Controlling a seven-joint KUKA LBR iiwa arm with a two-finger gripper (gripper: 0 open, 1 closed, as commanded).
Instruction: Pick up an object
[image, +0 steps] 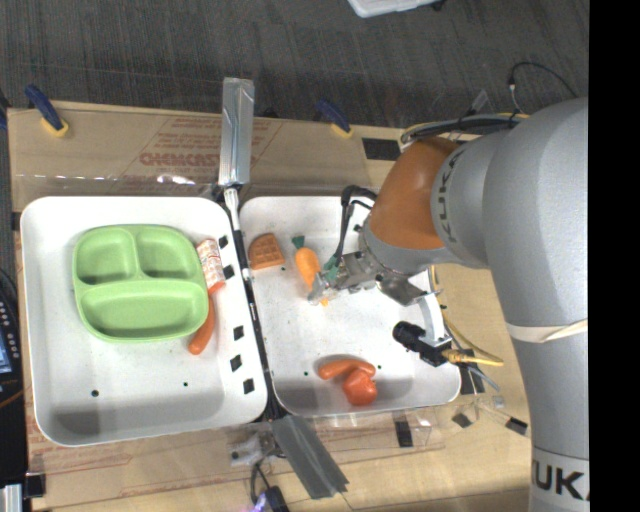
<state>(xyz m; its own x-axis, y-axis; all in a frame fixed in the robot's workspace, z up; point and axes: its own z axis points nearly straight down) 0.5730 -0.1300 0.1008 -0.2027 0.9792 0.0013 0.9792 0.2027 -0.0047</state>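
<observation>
My gripper (328, 284) hangs low over the middle of the right bin (300, 208), its tip just right of and below a small orange carrot with a green top (306, 264). The carrot lies on the bin floor, touching or nearly touching the gripper's tip. A brown bread-like piece (265, 251) sits to the carrot's left near the bin's wall. Two red-orange pieces (351, 378) lie together near the right bin's front edge. The grey wrist and orange band cover the bin's right side.
The left bin (60, 400) holds a green divided plate (138, 281), a small labelled can (209, 262) at its right edge and an orange sausage-like piece (203, 331) below it. A divider wall (248, 320) separates the bins. A black part of the arm (418, 341) juts over the right bin.
</observation>
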